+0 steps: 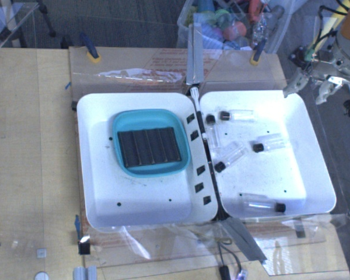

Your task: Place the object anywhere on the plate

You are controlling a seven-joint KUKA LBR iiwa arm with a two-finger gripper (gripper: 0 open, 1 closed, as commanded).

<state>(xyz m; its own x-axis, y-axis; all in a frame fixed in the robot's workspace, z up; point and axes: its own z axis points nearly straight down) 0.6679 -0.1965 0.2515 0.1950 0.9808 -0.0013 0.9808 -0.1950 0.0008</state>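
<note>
Crumpled clear plastic sheeting (163, 241) runs along the bottom edge of the frame, below both bins. Going left to right: bare wood bench (23, 156) fills the left side. Next, the left bin (93, 174), w/ a teal plate (150, 142) sitting in its upper middle; a dark ribbed slab (149, 146) lies flat on the plate, covering most of it. Small black tabs (196, 156) line the divider between the bins.

Right bin (303, 156) holds several clear vials w/ black caps, scattered and lying on their sides: one at upper left of that bin (236, 115), one near centre-right (267, 144), one along the bottom (262, 203), plus approx. two or three more bunched near the divider (224, 153) — they're see-through against white, so the count is hard to be sure of. None of them touches the plate.

Upper right of frame, past the right bin's far corner, the arm's gripper (315, 83) hangs over the bench edge; can't tell whether it's open or closed from here. Top centre, a clear tub of coloured toys (239, 10) sits behind the bins.
</note>
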